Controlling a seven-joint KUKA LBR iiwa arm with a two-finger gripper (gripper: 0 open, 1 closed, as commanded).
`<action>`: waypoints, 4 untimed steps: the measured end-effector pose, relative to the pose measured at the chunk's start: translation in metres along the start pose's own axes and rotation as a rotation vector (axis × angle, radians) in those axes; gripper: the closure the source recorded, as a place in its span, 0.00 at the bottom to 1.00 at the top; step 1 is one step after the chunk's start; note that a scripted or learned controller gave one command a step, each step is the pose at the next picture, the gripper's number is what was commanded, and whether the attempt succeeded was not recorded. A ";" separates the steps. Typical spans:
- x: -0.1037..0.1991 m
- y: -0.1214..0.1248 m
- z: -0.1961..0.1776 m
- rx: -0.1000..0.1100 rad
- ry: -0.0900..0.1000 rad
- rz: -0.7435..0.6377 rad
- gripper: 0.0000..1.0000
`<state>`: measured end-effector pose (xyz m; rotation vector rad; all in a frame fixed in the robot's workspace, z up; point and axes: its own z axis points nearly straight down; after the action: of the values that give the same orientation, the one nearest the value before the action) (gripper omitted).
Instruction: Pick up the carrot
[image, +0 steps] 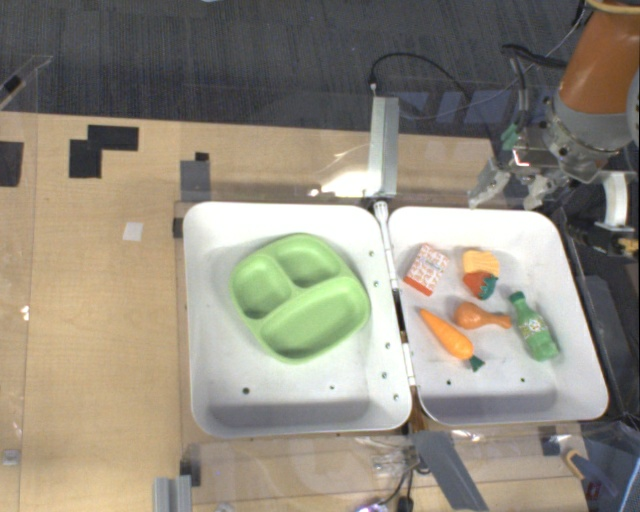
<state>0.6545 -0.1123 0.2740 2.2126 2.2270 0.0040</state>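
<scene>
2 white bins (290, 410) sit on a wooden bench (90, 300); the carrot (446, 334) lies in the right one. The gripper (512, 188) hovers beyond its far rim, fingers apart.

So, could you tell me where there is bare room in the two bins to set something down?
Left bin: bare strip along the near wall, below the green plate. Right bin: free floor along the near wall, below the carrot and bottle. Its middle is crowded: box, drumstick.

Green plate (300, 295) in left bin (200, 330); green bottle (533, 327) right.
</scene>
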 end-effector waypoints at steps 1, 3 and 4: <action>-0.011 -0.019 0.164 -0.007 -0.002 -0.159 0.00; -0.039 -0.003 0.172 -0.033 -0.009 -0.221 0.00; -0.039 -0.001 0.157 -0.035 -0.007 -0.224 1.00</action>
<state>0.6543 -0.1508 0.1174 1.9317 2.4369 0.0346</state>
